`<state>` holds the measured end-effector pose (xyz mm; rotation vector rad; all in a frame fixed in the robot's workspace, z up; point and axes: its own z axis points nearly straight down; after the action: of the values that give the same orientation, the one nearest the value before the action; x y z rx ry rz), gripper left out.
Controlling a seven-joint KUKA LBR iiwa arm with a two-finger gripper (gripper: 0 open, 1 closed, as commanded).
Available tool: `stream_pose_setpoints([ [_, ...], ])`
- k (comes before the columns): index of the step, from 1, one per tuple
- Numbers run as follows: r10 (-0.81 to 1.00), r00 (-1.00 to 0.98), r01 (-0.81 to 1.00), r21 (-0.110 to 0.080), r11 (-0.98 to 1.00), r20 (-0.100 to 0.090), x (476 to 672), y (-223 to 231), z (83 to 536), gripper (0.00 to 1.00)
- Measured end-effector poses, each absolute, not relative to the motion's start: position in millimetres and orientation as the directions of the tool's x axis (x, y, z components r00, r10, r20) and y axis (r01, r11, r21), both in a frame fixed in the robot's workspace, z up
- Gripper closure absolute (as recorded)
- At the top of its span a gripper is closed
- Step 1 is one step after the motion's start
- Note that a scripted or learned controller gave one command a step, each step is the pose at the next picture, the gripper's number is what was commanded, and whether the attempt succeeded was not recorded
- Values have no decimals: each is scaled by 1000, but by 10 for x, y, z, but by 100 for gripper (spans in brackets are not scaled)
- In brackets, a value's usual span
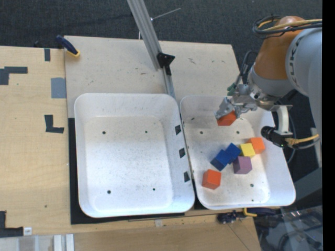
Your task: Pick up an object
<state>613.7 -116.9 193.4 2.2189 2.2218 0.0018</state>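
Your hand (229, 114) sits over the far end of the right bin (277, 195) with a red-orange block (226, 120) at its tips, apparently pinched, so you are at the grasp step. Next you need a straight lift, clear of the blue block (225, 156) and other cubes nearby. No readable writing or labels anywhere.

Orange-red block (226, 120) — tilted, between the claw's (228, 114) fingers — right bin.
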Motion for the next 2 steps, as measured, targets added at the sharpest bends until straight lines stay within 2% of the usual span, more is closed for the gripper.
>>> stream_pose_setpoints([
  [1,1000,-1,1000,0,1,0,6141,-1163,2179,100],
  [2,1000,-7,1000,-1,7,2,6113,-621,2303,100],
])
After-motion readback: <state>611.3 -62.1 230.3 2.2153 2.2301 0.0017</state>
